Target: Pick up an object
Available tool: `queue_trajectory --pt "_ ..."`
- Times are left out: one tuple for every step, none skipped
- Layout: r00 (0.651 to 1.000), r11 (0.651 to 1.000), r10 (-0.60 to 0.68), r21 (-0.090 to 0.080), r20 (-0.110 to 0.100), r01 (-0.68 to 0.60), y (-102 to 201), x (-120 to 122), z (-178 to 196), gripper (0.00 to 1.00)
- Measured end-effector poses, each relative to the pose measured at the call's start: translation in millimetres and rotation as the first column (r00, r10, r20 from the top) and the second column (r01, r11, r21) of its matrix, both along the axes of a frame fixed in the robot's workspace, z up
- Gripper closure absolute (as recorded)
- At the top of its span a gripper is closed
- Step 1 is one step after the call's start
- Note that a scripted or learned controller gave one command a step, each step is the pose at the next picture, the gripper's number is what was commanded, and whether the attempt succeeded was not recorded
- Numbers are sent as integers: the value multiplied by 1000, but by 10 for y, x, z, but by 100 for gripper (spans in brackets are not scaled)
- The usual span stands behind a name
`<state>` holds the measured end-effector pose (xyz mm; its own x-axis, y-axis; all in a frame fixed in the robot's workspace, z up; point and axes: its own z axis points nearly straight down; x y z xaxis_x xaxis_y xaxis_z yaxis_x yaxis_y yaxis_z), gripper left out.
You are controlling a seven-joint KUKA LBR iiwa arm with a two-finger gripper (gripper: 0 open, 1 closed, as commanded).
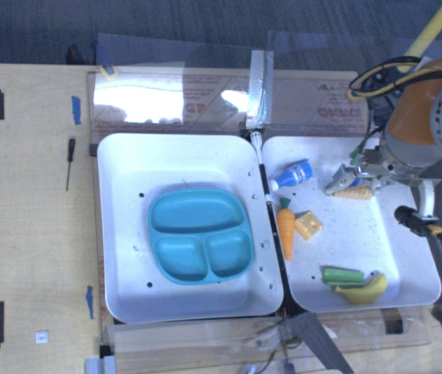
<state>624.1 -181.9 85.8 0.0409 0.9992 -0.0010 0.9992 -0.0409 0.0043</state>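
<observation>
The grey arm (439, 123) reaches in from the right edge, its orange band (414, 114) sitting just above the wrist (yellow and black cables loop over it). The gripper (344, 179) points leftward and down at a slant, its metallic fingertips low and close together.

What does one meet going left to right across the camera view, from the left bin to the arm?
Turquoise three-compartment plastic tray in the left white bin → orange toy carrot → yellow cube-like block → tan waffle-like piece by the claw → grey arm with orange band.
</observation>
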Motion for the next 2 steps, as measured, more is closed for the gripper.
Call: queue_trajectory --pt "1000 1000 -31 1 -3 31 144 -157 5 0" --pt "1000 1000 -30 0 2 30 143 -138 124 100"
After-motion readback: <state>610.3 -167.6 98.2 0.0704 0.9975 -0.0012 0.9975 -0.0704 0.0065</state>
